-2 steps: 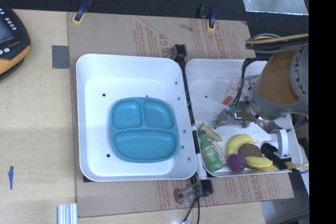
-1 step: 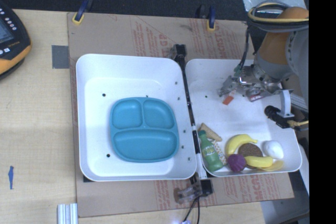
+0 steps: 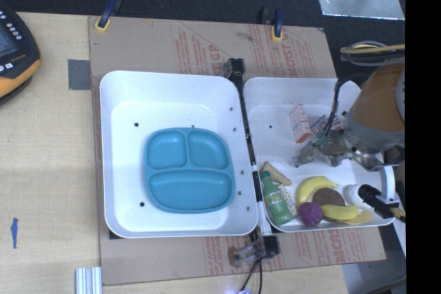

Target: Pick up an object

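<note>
My gripper [image 3: 318,147] hangs low over the middle of the right bin [image 3: 275,96], at the end of the grey arm with its orange band [image 3: 377,107]. Just left of and behind it lies a white and red packet [image 3: 299,120]. In front of it, along the bin's near wall, sit a yellow banana [image 3: 313,186], a brown round piece [image 3: 329,196], a second banana [image 3: 346,214], a purple fruit [image 3: 310,214] and a green pouch [image 3: 278,204]. Nothing is visibly lifted off the bin floor.
The left bin [image 3: 117,148] holds a blue divided plate [image 3: 187,170]. A tan wedge [image 3: 274,173] lies by the divider between the bins. Both bins rest on a cardboard sheet [image 3: 172,45] held by clamps; an orange and black pendant [image 3: 14,51] sits far left.
</note>
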`<state>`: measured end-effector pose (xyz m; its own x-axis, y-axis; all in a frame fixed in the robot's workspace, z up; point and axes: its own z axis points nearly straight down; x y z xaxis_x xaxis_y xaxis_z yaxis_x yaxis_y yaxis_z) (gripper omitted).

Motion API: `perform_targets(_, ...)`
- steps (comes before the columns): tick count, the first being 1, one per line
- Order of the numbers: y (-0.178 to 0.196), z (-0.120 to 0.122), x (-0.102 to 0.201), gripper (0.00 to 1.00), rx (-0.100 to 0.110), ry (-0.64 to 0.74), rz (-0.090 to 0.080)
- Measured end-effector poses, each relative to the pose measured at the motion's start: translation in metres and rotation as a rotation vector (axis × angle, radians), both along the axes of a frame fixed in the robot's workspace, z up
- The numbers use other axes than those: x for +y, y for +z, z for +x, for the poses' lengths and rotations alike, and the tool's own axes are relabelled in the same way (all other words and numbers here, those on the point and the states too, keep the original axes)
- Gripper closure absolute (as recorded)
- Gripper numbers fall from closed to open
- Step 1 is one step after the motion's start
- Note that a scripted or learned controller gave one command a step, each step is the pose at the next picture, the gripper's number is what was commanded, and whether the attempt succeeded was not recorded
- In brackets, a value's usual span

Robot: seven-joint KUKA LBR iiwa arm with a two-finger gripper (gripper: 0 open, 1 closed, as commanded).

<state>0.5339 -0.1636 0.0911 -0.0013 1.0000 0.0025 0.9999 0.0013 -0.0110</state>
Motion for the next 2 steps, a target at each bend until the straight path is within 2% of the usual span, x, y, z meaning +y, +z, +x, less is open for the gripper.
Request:
perform_targets(1, 0.0, -0.053, 0.011, 0.0, -0.004, 0.003, 0.0)
perform_targets(2, 0.002, 0.078, 0.0, 0.0, -0.019, 0.007, -0.004)
